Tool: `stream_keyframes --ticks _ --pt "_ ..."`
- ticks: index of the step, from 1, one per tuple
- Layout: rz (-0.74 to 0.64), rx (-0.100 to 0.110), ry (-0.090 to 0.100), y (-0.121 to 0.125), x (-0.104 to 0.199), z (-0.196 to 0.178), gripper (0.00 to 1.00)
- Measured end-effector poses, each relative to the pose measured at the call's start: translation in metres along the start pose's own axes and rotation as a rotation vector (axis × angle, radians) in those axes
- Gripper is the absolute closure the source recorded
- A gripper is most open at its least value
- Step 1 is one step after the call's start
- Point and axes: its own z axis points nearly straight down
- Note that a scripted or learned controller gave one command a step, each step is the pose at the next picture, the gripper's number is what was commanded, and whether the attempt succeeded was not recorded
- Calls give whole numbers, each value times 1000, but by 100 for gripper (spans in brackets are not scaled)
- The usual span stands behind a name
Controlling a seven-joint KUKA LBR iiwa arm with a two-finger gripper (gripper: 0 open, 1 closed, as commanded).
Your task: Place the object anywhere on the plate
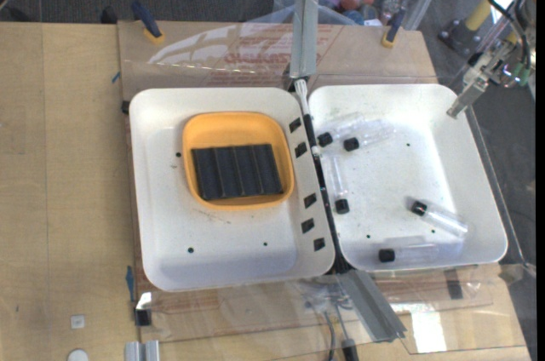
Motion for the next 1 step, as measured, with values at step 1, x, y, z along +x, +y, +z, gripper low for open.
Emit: stream_keyframes --ticks 1 --pt "-204 0 5 -3 2 7 0"
